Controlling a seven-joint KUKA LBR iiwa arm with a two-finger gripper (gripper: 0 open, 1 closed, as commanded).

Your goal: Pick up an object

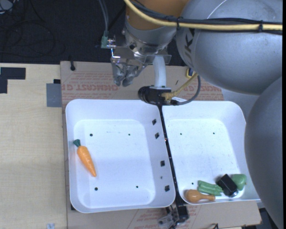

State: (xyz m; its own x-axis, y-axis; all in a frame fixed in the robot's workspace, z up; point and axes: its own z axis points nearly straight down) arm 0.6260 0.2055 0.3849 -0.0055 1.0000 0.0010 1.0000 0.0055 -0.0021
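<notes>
An orange toy carrot (86,160) with a green top lies at the left side of the left bin (112,109). In the right bin's (238,113) front right corner sit a green bean pod (209,187), a black block (227,184), a green piece (239,179) and an orange-brown pear-shaped piece (198,196). My gripper (124,78) hangs above the cardboard behind the left bin's back edge, far from all these objects. Its fingers point down close together, and nothing shows between them.
A black divider strip (164,147) runs between the two bins. A black fitting with a yellow cable (155,94) sits at the strip's far end. The grey arm (229,37) covers the upper right. Wooden bench (24,147) lies to the left.
</notes>
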